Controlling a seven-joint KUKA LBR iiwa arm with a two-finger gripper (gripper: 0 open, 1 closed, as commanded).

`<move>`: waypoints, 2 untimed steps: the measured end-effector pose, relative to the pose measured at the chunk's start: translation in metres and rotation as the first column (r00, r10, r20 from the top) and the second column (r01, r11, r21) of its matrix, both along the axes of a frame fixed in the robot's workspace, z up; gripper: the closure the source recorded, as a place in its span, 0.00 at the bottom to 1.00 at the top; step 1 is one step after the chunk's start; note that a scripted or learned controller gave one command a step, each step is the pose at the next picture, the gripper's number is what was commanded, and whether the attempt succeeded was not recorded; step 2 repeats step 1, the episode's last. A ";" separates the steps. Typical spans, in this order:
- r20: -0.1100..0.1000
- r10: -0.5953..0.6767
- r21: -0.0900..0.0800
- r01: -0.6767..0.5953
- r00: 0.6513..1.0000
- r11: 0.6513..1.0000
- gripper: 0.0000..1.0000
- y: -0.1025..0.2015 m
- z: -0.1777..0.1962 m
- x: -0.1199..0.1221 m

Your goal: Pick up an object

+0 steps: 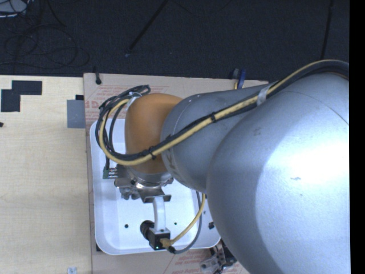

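Observation:
My gripper (142,192) hangs low over the left white bin (114,233), under the orange band (145,130) of the wrist. The grey arm (268,170) reaches in from the right and hides most of both bins. The bare patch of the bin's floor in front of the gripper holds no loose object that I can make out. Whatever lies beneath the gripper and the arm is hidden.
The bins rest on a brown cardboard sheet (171,87). A pale wooden bench top (40,181) spreads to the left, with black (20,93) and grey (74,113) patches on it. Dark floor with cables lies beyond the bench.

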State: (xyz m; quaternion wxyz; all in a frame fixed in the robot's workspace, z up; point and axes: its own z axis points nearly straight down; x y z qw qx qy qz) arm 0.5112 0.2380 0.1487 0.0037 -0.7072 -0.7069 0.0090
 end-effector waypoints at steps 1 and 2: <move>0.024 -0.006 0.006 0.006 1.000 1.000 1.00 -0.092 0.112 0.054; 0.024 -0.006 0.006 0.006 1.000 1.000 1.00 -0.092 0.112 0.054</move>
